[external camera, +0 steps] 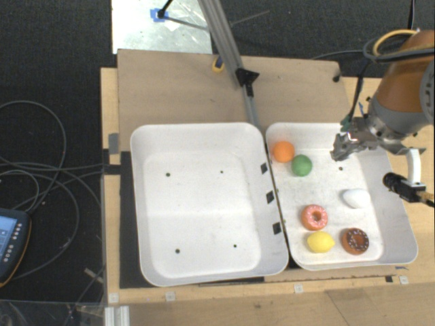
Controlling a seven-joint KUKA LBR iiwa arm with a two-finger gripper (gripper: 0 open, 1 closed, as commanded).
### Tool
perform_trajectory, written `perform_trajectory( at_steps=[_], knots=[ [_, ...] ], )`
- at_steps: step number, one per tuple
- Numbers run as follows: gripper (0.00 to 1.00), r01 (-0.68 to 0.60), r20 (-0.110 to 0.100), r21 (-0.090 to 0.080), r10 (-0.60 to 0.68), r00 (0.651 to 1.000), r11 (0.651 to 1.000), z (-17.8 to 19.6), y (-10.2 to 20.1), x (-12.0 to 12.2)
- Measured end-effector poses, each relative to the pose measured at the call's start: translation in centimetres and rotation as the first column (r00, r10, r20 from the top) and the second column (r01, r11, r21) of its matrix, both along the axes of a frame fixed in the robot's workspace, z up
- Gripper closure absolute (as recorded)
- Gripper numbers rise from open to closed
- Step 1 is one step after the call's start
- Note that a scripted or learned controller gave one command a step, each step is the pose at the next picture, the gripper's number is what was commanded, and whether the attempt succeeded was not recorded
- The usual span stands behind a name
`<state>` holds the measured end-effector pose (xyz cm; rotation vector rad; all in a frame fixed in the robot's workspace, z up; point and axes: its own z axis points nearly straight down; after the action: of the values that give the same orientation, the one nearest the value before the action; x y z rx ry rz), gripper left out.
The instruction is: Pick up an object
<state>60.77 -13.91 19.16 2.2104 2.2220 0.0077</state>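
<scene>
The right bin point(399, 246) holds an orange ball point(283, 151), a green ball point(302, 165), a pink frosted donut point(315, 216), a yellow lemon point(320, 242), a chocolate donut point(355, 240) and a white egg-like object point(355, 197). My gripper point(342, 148) hangs over the back part of this bin, to the right of the green ball and above the white object. Nothing shows between its fingers.
The left bin point(204, 202) lies beside the right one, with black clips along the shared edge. A grey pole point(224, 39) slants down from the top to the bins' back edge. Cables and a pendant point(10, 240) lie on the floor at left.
</scene>
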Motion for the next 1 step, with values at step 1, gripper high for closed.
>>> perform_trajectory(
  at_steps=[1],
  knots=[
    [1.00,0.000,-0.001,0.000,0.000,1.000,1.000,4.64,-0.05,0.82]
  ],
)
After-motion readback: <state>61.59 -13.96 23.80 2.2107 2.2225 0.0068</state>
